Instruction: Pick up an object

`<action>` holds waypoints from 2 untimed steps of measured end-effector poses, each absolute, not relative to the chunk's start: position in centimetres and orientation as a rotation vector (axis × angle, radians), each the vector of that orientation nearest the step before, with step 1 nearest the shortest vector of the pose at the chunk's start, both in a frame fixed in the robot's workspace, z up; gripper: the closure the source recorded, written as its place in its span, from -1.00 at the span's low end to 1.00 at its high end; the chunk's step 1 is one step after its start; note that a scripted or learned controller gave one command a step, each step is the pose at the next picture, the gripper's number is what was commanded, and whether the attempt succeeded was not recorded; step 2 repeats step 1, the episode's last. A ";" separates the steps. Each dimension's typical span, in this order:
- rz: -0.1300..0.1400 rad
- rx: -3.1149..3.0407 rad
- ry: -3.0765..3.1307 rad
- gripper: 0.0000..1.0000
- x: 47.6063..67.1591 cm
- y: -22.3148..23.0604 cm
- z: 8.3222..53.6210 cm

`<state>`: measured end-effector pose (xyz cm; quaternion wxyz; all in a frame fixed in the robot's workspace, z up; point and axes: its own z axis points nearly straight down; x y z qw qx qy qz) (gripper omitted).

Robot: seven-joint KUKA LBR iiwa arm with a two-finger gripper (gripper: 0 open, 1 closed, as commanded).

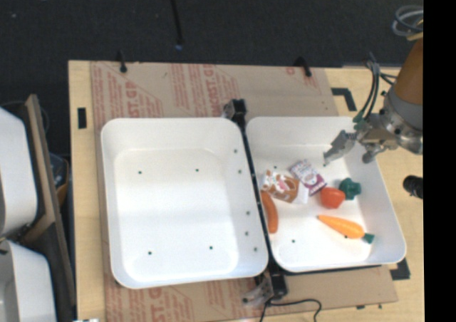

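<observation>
The right bin (377, 192) holds several small items. An orange carrot with a green tip (343, 226) lies near its front right. A red tomato-like piece (331, 197) sits beside a dark green piece (349, 187). A purple and white packet (308, 175) and a clear wrapped snack (280, 185) lie mid-bin, and an orange sausage shape (269, 212) rests along the left wall. My gripper (353, 151) hangs over the bin's back right part, above and behind the tomato. Its fingers (336, 148) are spread open with nothing between them.
The left bin (114, 171) stands next to the right one, and their walls meet at a black clip (236, 109). Both rest on a cardboard sheet (178, 89) on the bench. White equipment (14, 192) stands at the far left.
</observation>
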<state>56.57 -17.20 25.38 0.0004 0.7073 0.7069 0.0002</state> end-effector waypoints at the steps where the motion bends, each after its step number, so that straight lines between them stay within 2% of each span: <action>1: -0.001 2.160 2.280 -1.00 58.4 -19.0 25.1; 2: -0.001 2.160 2.280 -1.00 58.4 -19.0 25.1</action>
